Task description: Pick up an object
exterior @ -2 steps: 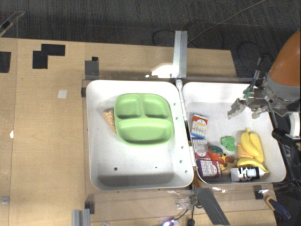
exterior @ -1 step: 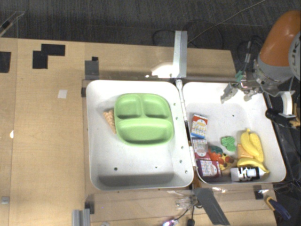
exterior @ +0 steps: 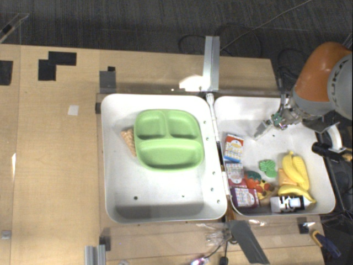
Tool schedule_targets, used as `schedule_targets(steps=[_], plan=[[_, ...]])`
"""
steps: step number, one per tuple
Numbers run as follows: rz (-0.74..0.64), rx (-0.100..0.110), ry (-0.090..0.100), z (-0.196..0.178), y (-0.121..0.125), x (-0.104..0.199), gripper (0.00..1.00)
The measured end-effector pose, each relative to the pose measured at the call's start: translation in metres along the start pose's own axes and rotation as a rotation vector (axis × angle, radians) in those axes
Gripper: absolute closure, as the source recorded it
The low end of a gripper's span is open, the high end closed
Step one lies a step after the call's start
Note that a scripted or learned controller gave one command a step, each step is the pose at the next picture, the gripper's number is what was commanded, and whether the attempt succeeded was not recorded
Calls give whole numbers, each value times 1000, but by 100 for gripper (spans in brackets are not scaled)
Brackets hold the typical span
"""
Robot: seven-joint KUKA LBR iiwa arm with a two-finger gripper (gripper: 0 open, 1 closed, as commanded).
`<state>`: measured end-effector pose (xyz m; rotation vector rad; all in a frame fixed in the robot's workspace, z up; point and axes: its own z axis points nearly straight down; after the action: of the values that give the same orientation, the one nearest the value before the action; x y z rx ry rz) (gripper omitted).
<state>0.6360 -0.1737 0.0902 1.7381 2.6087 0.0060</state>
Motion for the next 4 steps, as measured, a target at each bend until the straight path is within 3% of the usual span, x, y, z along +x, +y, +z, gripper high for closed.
schedule_targets(steps=[1,2,3,4], plan=[[-155,-4,-7,-2,-81,-3,0],[-154,-12,-7,-13,-78,-3,100],[128,2,1,-98,-74,69,100],[640,5,1,-70,1,88,100]])
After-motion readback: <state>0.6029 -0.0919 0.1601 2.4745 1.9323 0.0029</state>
